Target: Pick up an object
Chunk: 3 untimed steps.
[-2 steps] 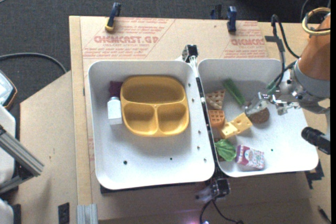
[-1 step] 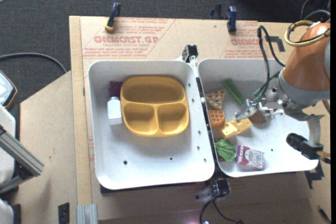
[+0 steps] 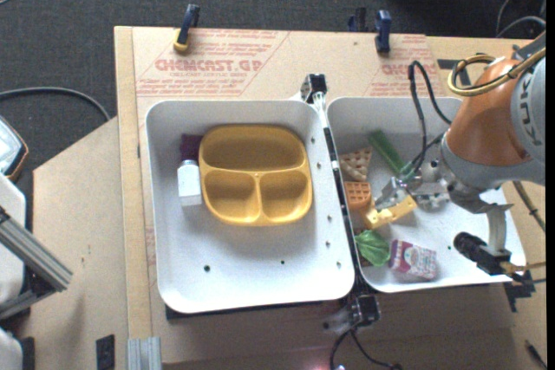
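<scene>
**K:** Hand (image 3: 401, 197) status: low in the right-hand shallow white bin (image 3: 486, 275), over the toy pile by the divider. Metal fingers sit right at the yellow wedge-shaped plastic block (image 3: 389, 211). Can't tell if they're apart, together or clamped; the tips merge with the block at this slant.

**M:** So no confirmed grasp?

**K:** None. Block looks to rest on the bin floor, touching or just under the fingertips. I'd call it reach done, pick not proven, lift not yet done.

**M:** What else is in that bin?

**K:** Tan waffle-textured toy piece (image 3: 356, 162) and orange waffle square (image 3: 357, 194) against the left wall, green rod-shaped stick (image 3: 384, 152) above the hand, green leafy toy (image 3: 373, 249) and small pink-and-white carton (image 3: 413, 261) toward the front. Tightly packed near the block, so neighbours could get nudged on the way up.

**M:** Left bin?

**K:** Left-hand shallow white bin (image 3: 260, 283) holds a yellow three-compartment plastic tray (image 3: 255, 173), a small white bottle (image 3: 189, 184) just beside its left edge, and something dark purple (image 3: 191, 145) behind the bottle, too hidden to name.

**M:** Surface, room?

**K:** Surface is a pale wooden board (image 3: 225, 56) with red printed lettering, two clamps on its far edge: one with a yellow grip (image 3: 185, 29), one blue (image 3: 382, 30). Dark carpet around it, loose cables (image 3: 52, 100) on the left, aluminium framing lower left.
</scene>
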{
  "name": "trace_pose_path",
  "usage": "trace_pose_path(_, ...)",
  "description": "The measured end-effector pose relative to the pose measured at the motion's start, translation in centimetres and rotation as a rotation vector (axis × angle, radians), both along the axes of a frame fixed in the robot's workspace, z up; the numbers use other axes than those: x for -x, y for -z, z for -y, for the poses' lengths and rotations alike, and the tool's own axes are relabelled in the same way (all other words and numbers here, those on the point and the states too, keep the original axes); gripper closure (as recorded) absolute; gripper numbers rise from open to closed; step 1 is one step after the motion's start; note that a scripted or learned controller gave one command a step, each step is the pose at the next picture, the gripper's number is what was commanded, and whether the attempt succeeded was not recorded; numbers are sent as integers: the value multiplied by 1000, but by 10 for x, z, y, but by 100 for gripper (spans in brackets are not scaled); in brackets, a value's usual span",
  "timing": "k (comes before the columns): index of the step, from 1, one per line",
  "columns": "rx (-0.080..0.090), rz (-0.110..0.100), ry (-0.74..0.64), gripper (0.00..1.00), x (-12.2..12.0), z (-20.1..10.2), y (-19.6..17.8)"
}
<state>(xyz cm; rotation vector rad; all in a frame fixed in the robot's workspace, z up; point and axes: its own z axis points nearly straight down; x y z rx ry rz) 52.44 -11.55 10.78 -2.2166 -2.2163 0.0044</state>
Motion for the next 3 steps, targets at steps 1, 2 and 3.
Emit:
trace_pose_path(1,3,14,1,0,-3,0,21)
trace_pose_path(2,7,25,3,100,-6,2,6)
trace_pose_path(3,6,14,0,100,-9,10,-55)
